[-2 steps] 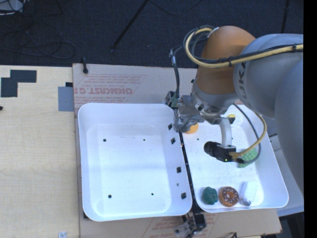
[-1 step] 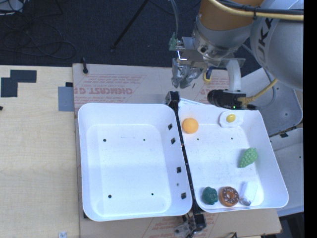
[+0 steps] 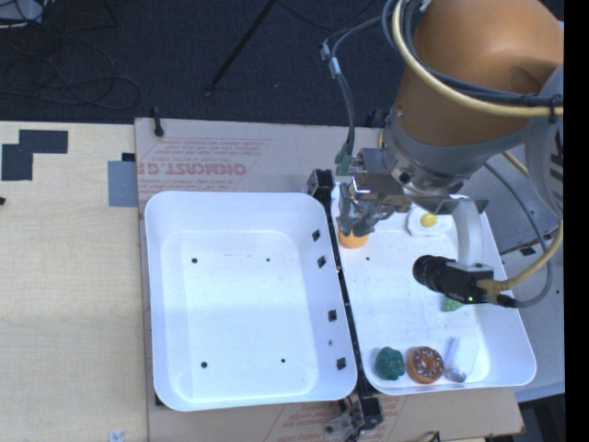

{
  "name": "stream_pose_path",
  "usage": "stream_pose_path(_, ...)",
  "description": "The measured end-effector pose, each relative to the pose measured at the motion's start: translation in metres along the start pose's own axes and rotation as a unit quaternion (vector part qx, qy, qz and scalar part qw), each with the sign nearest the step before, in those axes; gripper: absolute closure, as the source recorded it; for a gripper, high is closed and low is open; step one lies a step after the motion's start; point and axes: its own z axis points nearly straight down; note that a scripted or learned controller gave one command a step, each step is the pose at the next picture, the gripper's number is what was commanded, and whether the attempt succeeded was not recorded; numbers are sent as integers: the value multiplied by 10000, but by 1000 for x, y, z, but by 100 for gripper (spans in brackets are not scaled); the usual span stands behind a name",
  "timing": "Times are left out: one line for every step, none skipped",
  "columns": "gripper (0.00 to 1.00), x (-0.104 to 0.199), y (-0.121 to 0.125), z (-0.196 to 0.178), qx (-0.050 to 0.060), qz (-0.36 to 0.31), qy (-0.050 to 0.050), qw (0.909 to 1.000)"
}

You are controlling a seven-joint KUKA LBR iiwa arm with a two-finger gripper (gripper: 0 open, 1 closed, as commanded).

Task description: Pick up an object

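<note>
My gripper (image 3: pixel 354 221) hangs over the far left corner of the right bin (image 3: pixel 405 302), directly above a small orange object (image 3: pixel 352 238) whose lower edge peeks out beneath it. A white piece with a yellow centre, like a fried egg (image 3: pixel 425 221), lies just right of the gripper. Along the near edge of the right bin sit a dark green lump (image 3: pixel 389 363), a brown sprinkled donut (image 3: pixel 425 364) and a pale white piece (image 3: pixel 462 357). A green object (image 3: pixel 452 303) is partly hidden under a black cylinder.
The left bin (image 3: pixel 166 247) stands beside the right one, split by a black clip-studded divider (image 3: pixel 333 274). A black cylinder with a green light (image 3: pixel 451 277) juts over the right bin's right side. The large orange arm body (image 3: pixel 479 63) overhangs the far right.
</note>
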Motion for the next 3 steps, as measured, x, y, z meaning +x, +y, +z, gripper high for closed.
stream_pose_path(100,-55,45,-118,-89,32,-13,10000)
stream_pose_path(100,-134,5,-62,12,52,-13,10000)
stream_pose_path(100,-176,14,56,44,33,-8,10000)
